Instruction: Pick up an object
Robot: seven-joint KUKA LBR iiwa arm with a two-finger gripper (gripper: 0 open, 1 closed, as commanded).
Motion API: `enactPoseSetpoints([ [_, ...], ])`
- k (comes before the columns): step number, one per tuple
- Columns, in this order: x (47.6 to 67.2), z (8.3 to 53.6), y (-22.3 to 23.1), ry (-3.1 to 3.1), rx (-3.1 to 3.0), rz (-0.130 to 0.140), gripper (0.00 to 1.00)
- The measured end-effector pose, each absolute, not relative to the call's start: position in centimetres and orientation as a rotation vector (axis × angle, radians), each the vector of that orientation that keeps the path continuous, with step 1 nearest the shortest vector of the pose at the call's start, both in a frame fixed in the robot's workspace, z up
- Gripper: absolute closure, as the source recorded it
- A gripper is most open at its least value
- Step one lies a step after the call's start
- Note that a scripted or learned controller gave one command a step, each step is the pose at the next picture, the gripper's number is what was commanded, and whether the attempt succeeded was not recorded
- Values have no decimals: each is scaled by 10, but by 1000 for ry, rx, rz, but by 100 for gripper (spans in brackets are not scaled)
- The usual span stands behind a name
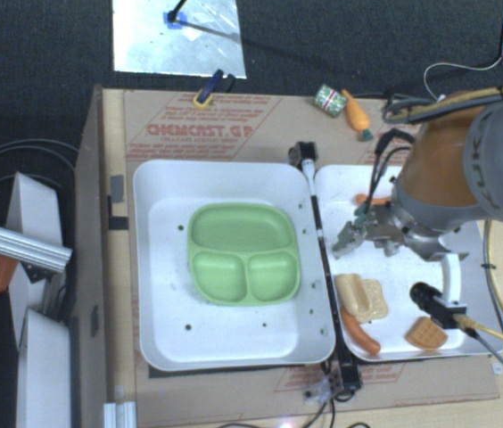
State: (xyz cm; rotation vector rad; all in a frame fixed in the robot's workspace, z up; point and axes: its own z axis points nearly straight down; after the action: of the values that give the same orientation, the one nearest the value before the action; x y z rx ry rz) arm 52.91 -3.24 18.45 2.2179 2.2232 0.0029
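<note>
In the right bin [327, 181], a pale bread slice [363, 297] is lying flat beside a red-orange sausage [361, 334], a tan waffle-like piece [426, 333] is sitting right of them, near edge

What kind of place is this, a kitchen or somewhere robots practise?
Probably a robot lab. A grey and orange arm reaches over two white bins, with toy food like a hot dog and a green plate. Loose cables lie around.

The grey arm [492, 163] enters from the right, orange band above the wrist, angled down-left; the gripper [348, 237] points left.
</note>
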Motion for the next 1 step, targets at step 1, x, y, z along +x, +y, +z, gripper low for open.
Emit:
enactPoseSetpoints([
  [1,595,194,-74,2223,2216,2,0],
])
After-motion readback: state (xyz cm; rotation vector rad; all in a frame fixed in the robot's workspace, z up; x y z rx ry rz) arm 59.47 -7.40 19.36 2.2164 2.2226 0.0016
